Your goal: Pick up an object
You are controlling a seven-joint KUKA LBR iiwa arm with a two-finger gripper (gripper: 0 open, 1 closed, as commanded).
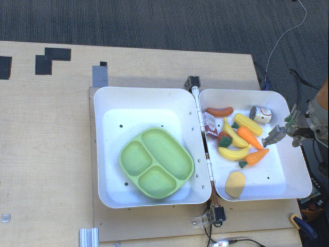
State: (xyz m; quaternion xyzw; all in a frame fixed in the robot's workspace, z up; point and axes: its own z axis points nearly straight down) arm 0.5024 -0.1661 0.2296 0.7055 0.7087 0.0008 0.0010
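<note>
Camera view: my gripper [274,136], fingers parted and holding nothing, hovers just right of the orange plastic carrot [249,137], whose long axis runs diagonally.

Arm [314,118] chopped off by the right edge, wrist barely in. Gripper [274,136] too small and blurry to tell open or closed. Red-and-white packet [210,125] half tucked under the bin [293,184] wall, label unreadable. Can [261,115] print also mush.
</note>
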